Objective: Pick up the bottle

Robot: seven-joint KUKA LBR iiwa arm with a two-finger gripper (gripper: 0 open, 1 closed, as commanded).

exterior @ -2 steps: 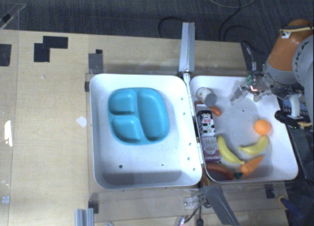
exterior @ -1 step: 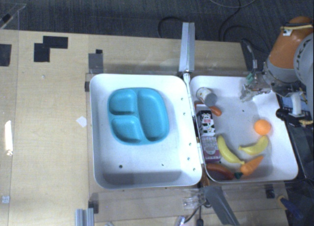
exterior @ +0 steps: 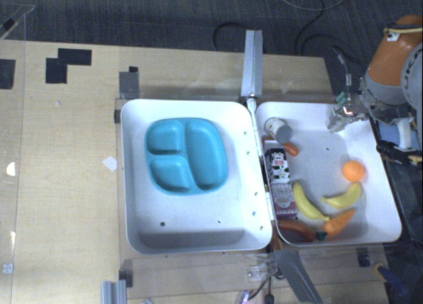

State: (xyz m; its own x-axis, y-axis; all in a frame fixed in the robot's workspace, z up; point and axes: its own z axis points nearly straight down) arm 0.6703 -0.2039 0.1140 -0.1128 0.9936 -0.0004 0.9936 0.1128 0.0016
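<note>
Gripper (exterior: 345, 112) sits over right bin's (exterior: 390, 230) far edge; can't tell how its jaws stand or if it has hold of anything. Bottle (exterior: 279, 176) lies well to its left & nearer cam, along bin's left wall, w/ bananas (exterior: 327, 200) beside it.

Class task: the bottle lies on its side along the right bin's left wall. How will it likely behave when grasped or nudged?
The bottle lies flat, so a nudge would probably roll it. The wall beside it may hinder a grasp. It looks like smooth plastic, so possibly slippery.
</note>
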